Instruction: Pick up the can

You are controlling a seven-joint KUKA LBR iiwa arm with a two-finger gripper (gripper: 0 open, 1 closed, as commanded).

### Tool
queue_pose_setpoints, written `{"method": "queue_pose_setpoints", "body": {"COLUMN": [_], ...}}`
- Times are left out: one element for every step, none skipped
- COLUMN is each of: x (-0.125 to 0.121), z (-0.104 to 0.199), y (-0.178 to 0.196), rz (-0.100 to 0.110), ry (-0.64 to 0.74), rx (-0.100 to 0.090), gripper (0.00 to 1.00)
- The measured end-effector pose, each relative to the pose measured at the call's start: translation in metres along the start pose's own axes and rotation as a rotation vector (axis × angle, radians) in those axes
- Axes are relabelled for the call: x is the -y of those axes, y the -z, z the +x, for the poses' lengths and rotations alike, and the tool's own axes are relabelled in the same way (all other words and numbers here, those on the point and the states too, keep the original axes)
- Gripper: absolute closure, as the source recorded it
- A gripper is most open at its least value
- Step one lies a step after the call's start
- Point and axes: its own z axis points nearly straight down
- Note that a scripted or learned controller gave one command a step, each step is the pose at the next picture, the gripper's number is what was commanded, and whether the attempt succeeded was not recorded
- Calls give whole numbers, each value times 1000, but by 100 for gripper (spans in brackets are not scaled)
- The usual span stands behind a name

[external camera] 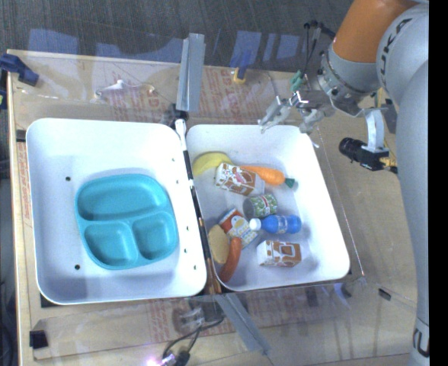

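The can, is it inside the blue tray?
No, the can lies in the right bin among the food, while the blue tray sits in the left bin.

The grey arm with its orange band reaches in from the right edge of the camera view, its wrist angled down and to the left. Its two-finger metal gripper hangs at the upper middle of the view, fingers spread apart with nothing between them.
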Motion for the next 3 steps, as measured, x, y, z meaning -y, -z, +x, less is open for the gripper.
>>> {"method": "queue_pose_setpoints", "body": {"x": [58, 22, -9], "z": [78, 78, 61], "y": [-148, -168, -168], "rz": [2, -27, 23], "ry": [-47, 19, 73], "rx": [0, 9, -9], "gripper": [0, 0, 0]}}
